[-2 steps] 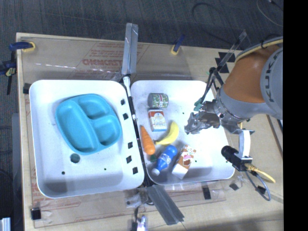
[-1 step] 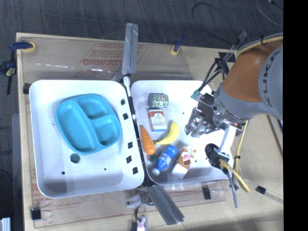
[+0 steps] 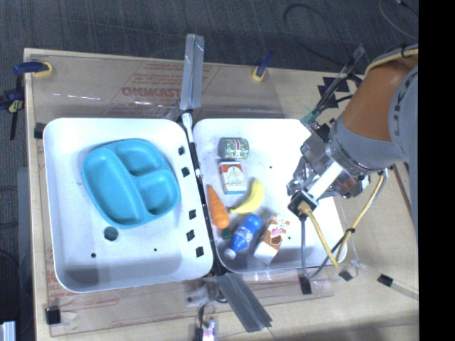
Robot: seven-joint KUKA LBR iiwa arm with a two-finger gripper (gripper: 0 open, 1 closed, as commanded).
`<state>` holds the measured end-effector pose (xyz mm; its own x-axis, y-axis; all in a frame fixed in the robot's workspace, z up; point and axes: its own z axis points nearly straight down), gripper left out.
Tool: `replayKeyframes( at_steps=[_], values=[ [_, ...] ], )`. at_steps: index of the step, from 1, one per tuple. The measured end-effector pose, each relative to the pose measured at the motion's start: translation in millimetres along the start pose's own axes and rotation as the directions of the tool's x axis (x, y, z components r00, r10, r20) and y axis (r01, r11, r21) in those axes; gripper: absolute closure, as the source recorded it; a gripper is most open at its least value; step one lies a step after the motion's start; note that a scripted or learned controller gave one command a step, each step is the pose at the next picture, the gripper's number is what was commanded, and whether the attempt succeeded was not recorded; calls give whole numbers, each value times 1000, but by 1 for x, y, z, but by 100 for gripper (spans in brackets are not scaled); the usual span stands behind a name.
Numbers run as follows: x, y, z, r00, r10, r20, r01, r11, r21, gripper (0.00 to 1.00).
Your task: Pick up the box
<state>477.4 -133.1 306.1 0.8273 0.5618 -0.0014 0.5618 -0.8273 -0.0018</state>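
I saw the gripper point(image 3: 304, 185) over the right part of the right bin point(image 3: 279, 144), close to its right wall, w/ the grey arm point(image 3: 370, 130) coming in from the right. How far it was open I could not tell from this angle, & I could make out no object in its hold.

The box point(image 3: 232, 177), red & white, lay in the right bin, in the left half, approx. midway btw. the far wall and the near wall. It was well apart from the gripper. Just behind it was a green can point(image 3: 233, 148). Just in front of it lay a banana point(image 3: 249, 198), very near to its corner; if they touched, I could not tell. A carrot point(image 3: 218, 208) lay left of the banana, near the bin's left wall. Toward the near wall were a blue bottle point(image 3: 244, 234) and a small carton point(image 3: 273, 237) side by side. Of all the things, the carton was nearest to the gripper.

In the left bin point(image 3: 64, 212) lay a blue divided plate point(image 3: 131, 182), w/ a small dark round thing point(image 3: 110, 234) just beside it.
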Motion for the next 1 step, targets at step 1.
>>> replayKeyframes(
  at_steps=[1],
  values=[
    [-15, 29, -43, 926, 377, 1, -377, 926, 1, 100]
  ],
)
